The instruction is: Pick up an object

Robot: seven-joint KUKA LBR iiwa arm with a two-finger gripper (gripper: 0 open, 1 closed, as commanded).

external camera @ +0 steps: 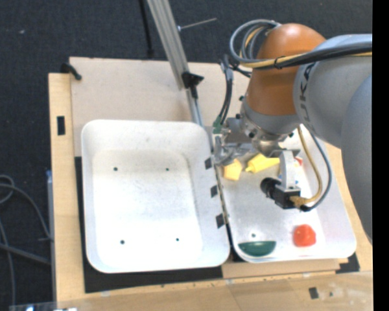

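My arm (340, 89) reaches in from three o'clock, and its orange band (282, 60) bulges over the far part of the right bin (246, 212). My gripper (228, 151) is down at about ten o'clock in that bin, close against the wall it shares with the left bin (142, 193). From this slant I cannot tell whether the gripper is clenched or released, nor whether it has anything in its grasp.

Just beside it, toward six o'clock, a yellow block (232, 171) lies on the bin floor. A yellow wedge (263, 164) lies at the block's three o'clock, very near it. I cannot tell whether the two touch, or whether they are two parts of a single thing. Both lie in the shadow of my wrist.

A red ball (304, 236) sits at about five o'clock in the right bin, well apart from the gripper. A green bowl (257, 247) rests at about seven o'clock against the near rim, with its dark hollow facing the camera.

Both bins lie side by side on the tan bench (117, 89). A slanted metal post (172, 37) rises from near their shared wall toward twelve o'clock.
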